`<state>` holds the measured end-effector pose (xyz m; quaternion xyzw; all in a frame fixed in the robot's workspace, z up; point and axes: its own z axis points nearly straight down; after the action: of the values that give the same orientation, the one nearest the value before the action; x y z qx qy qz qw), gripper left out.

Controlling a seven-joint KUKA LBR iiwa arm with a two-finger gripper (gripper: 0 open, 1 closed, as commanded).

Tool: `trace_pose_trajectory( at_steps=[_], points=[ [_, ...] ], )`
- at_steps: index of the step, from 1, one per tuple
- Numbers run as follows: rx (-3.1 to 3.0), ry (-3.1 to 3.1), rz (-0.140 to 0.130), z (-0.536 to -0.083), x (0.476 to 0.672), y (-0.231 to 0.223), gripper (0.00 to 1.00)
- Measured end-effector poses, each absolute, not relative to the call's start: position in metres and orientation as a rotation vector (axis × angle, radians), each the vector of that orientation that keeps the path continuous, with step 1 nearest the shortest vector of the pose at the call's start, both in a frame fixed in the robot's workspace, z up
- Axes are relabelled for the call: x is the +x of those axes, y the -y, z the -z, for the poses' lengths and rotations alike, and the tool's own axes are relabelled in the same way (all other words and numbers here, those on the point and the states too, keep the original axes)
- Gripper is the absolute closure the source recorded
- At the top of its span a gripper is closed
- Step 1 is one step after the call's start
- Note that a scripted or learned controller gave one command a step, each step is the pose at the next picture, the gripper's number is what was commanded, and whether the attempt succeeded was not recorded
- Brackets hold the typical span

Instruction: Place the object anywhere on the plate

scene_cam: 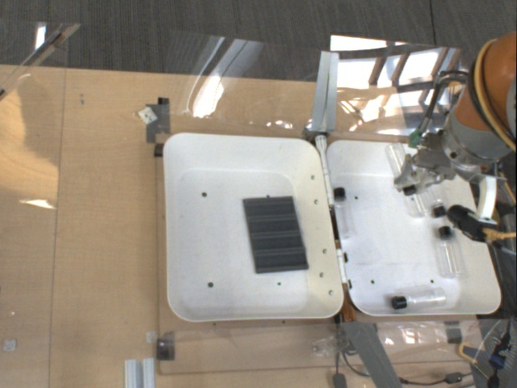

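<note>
A clear tube (419, 300) lies well below the gripper (414, 176).

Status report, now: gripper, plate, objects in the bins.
Gripper over right bin, upper part. Dark ridged plate in left bin, nothing on it. Clear tubes with black caps scattered in right bin.

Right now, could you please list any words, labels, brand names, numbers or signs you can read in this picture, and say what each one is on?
There are none that can be read.
The dark ridged plate in the left bin is plain, with no print.
The clear tubes in the right bin carry no legible label.
The small tag at the bench's bracket is too small to read.
</note>
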<state>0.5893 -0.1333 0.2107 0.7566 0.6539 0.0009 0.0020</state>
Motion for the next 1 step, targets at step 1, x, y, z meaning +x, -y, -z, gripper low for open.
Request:
trace_pose_trajectory(
  at_steps=[1],
  points=[
    [2.375, -2.054, -0.005, -0.1985, 0.5084, 0.0473, 1.00]
  ],
)
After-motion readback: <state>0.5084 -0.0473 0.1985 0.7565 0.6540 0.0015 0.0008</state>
